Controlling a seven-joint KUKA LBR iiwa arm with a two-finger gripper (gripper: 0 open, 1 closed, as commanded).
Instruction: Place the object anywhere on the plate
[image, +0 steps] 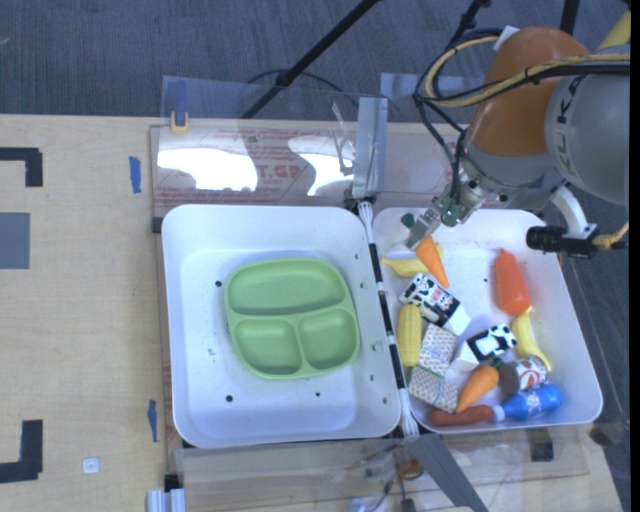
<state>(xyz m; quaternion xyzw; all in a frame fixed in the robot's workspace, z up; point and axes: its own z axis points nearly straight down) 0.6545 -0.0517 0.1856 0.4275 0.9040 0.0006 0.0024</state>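
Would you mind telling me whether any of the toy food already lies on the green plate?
No, the green plate in the left bin has all three compartments bare, and the toys sit in the right bin.

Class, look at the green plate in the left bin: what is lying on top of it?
The green plate lies in the left bin with its three sections bare. The toys, such as the corn cob, are piled in the right bin. The bin floor beneath the plate is covered.
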